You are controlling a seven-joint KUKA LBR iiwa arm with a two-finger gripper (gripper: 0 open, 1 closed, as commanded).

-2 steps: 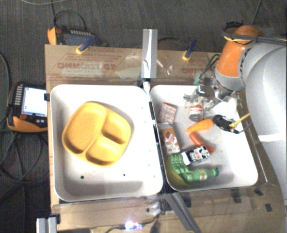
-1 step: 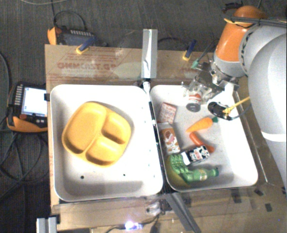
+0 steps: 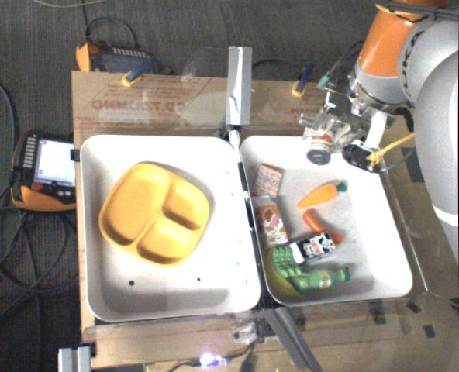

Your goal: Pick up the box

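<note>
A: Under us we see a dark carpet with cables, and the bench (image 3: 167, 103) with its cardboard sheet carries two white bins. The left bin (image 3: 90, 208) holds a yellow divided tray (image 3: 156, 211).

B: And the box (image 3: 268, 180) lies flat in the right bin (image 3: 396, 242), near its back left corner, apart from the carrot (image 3: 321, 195) and just behind a small carton (image 3: 272, 225).

A: The gripper (image 3: 334, 134) hangs over the back edge of that bin, to the right of the box. If it is open or closed, we cannot tell.

B: We think it must travel left and a little forward, come down straight over the box, and close across the narrow sides. The bin wall is close, so we keep the approach vertical.
</note>
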